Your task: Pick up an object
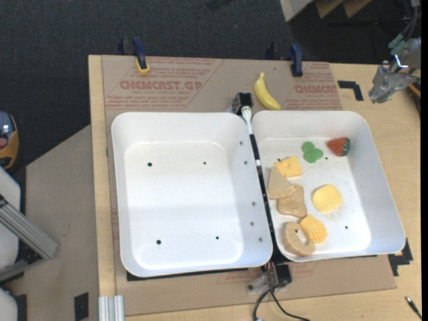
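Observation:
The right bin [374, 199] holds several toy foods: a red strawberry [339, 146], a green piece [311, 152], a yellow cheese wedge [289, 167], two tan bread slices [284, 186], a round yellow piece [327, 198], a ridged orange-yellow piece [314, 229] and a tan ring [296, 240]. A yellow banana [266, 92] lies on the board behind the bins, outside both. My gripper [388, 85] hangs at the far right, beyond the right bin's back corner, well away from the foods, with nothing seen in it.
The left bin [180, 192] sits beside the right one, their rims meeting at a black hinge strip [256, 172]. Blue clamps [140, 55] [295, 57] hold the brown board at its back edge. Cables trail at the front [274, 293].

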### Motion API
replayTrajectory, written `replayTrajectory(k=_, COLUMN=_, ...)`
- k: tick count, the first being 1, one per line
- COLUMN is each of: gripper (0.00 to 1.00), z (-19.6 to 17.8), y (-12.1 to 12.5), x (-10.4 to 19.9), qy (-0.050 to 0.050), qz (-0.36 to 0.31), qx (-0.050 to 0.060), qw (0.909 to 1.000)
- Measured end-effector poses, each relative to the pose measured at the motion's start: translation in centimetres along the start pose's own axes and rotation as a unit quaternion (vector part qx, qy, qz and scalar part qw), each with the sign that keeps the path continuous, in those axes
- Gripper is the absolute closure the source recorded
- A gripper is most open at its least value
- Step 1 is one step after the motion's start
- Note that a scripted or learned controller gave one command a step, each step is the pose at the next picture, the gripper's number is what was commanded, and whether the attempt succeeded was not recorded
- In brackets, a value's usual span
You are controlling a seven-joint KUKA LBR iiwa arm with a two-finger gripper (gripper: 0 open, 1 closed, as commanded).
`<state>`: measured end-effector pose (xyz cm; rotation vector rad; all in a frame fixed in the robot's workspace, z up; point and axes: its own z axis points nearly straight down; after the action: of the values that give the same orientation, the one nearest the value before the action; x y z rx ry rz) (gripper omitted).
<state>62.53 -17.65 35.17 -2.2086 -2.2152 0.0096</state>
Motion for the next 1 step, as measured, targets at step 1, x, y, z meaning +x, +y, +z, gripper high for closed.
replayTrajectory(k=1, gripper=1.00, z=-5.94, y=0.64, x=-4.92, qy=-0.005, qz=0.002, qx=-0.010, qw=0.9999)
